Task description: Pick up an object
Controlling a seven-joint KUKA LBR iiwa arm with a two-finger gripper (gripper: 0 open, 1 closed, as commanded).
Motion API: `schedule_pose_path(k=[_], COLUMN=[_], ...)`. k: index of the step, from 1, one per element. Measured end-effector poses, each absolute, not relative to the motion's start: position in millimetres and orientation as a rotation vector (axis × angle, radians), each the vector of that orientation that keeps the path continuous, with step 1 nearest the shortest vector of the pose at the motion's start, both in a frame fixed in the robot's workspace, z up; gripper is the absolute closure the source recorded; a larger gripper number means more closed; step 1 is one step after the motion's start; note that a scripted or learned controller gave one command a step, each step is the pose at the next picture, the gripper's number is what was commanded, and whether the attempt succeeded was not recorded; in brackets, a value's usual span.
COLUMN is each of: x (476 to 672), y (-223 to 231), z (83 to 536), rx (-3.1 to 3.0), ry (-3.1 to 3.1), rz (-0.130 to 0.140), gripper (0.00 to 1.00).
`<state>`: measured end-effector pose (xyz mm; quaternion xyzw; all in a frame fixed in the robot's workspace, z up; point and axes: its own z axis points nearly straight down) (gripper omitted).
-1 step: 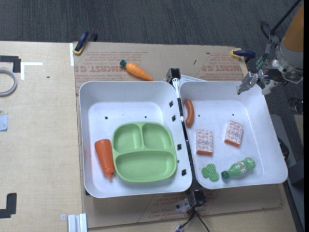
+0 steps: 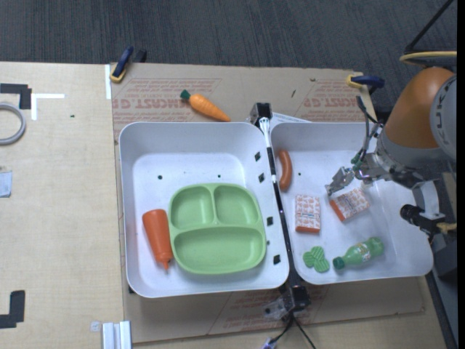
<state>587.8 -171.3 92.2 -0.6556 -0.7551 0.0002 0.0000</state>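
My gripper (image 2: 349,177) hangs over the right bin (image 2: 407,264), open, with nothing between its fingers. Just below it lies a small red and white packet (image 2: 351,204). Left of that is a red and white box (image 2: 307,214). A brown sausage (image 2: 285,170) lies along the bin's left wall. Near the front lie a green bottle (image 2: 360,253) on its side and a small green leafy piece (image 2: 316,258).
The left bin (image 2: 145,151) holds a green divided plate (image 2: 216,228) and an orange carrot-like piece (image 2: 158,237) beside it. A toy carrot (image 2: 205,106) lies on the cardboard behind the bins. The grey and orange arm (image 2: 425,115) comes in over the right bin's far right side.
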Motion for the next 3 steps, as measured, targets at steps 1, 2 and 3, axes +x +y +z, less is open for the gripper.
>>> schedule_pose_path(k=[1, 2, 3], x=[530.3, 531.5, 513.4], y=[-166, -167, -130], z=[93, 102, 222], rx=[-1.743, -1.748, -1.838], ry=[-2.614, -2.615, -2.551], rz=[-0.001, -0.002, 0.000], gripper=[0.00, 1.00, 1.00])
